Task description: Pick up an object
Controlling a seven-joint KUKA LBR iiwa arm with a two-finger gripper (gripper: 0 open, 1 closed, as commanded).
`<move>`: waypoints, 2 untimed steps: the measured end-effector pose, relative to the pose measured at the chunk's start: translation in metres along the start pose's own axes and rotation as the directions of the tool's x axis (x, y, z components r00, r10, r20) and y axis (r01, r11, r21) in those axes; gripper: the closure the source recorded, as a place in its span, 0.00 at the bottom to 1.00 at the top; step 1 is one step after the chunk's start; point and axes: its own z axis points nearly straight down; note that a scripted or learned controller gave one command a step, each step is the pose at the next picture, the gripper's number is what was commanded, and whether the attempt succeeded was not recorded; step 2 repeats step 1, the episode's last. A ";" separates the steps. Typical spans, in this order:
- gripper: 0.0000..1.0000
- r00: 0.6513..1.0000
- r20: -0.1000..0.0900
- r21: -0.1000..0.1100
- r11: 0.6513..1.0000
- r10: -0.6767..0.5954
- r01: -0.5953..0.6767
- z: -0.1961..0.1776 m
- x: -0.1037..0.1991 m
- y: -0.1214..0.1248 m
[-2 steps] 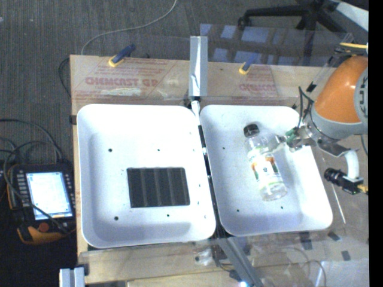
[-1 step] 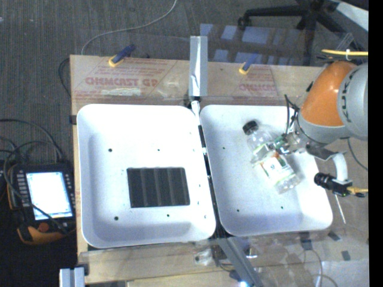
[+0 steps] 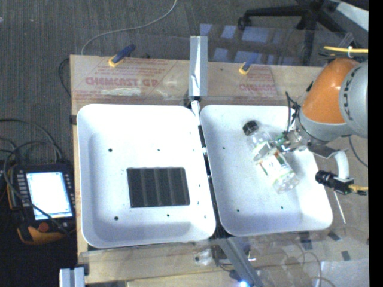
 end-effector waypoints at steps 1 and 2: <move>1.00 0.996 0.000 0.016 0.996 0.087 -0.087 -0.059 0.010 0.059; 1.00 0.996 0.000 0.016 0.996 0.087 -0.087 -0.059 0.010 0.059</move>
